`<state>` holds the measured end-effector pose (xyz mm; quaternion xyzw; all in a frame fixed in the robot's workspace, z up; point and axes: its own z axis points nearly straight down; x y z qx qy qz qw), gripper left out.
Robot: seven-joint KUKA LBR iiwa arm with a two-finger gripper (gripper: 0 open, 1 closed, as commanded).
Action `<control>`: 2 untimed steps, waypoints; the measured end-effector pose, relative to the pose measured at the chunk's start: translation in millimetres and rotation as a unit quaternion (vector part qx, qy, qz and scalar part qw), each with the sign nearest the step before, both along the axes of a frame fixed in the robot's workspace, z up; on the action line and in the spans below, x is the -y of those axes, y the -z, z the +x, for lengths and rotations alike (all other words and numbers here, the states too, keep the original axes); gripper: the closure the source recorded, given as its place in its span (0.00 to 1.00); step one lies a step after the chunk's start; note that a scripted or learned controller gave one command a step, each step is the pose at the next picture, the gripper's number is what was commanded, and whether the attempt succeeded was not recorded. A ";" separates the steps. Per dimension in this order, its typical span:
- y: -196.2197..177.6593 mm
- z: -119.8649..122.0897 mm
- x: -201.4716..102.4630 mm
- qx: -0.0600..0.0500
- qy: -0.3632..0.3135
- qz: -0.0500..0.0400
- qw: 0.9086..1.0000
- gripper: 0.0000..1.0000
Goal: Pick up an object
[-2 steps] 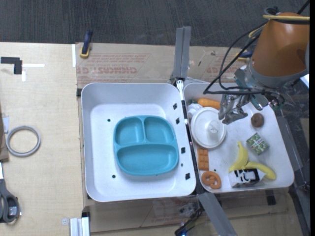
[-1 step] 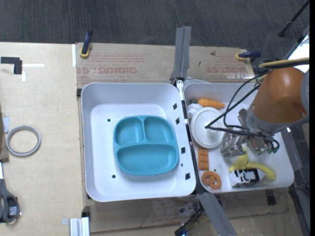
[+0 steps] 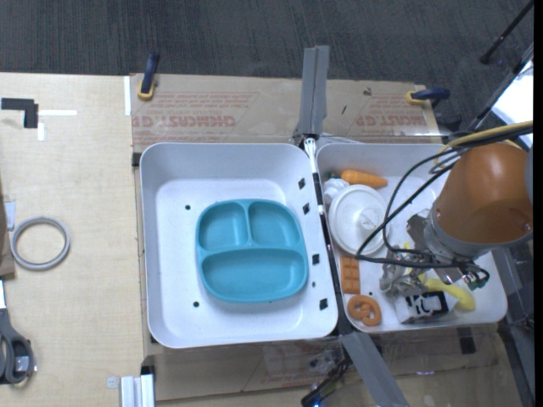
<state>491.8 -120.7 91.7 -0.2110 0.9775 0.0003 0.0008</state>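
My gripper [image 3: 405, 280] hangs low over the right bin [image 3: 492, 312], near its front, under the arm's orange band. Around it in that bin lie an orange carrot [image 3: 365, 178] at the back, a white cup-like dish [image 3: 356, 214] in the middle left, an orange ridged strip [image 3: 349, 274] by the left wall, a brown pretzel [image 3: 365, 309] at the front left, and a yellow banana [image 3: 458, 296] partly hidden under the wrist. The gripper sits just right of the pretzel and strip. Cables and the wrist cover its tips.
The left bin [image 3: 161, 227] holds a blue divided plate [image 3: 251, 251]. A grey divider bar [image 3: 314, 91] runs between the bins at the back. On the bench to the left lie a grey tape ring [image 3: 37, 242] and scissors [image 3: 15, 354].
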 end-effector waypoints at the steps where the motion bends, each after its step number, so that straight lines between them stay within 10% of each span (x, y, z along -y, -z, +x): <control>1: 0.0 5.4 -15.8 0.000 -0.001 0.000 1.000 1.00; 2: 0.0 5.3 -15.7 0.000 -0.001 0.000 1.000 0.00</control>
